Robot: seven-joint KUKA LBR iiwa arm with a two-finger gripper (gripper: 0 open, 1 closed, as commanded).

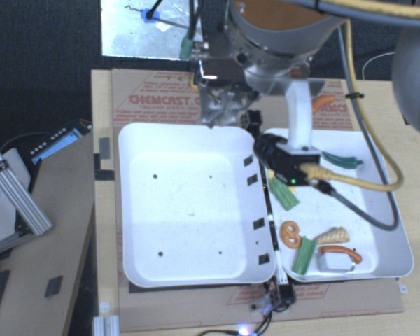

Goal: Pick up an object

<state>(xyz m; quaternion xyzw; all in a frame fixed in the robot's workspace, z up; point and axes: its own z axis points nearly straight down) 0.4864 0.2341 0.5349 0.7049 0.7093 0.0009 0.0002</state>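
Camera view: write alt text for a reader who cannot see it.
A grey robot arm reaches over two shallow white bins, its gripper hanging at the far rim of the left bin. The right bin holds small items, among them an orange pretzel, a green stick and a teal piece.

Pretzel (290,234), stick (303,255) in right bin (390,250); perhaps touching.

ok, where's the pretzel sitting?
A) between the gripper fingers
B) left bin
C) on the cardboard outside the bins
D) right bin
D: the pretzel lies flat on the floor of the right bin, near the divider and just above a green stick.
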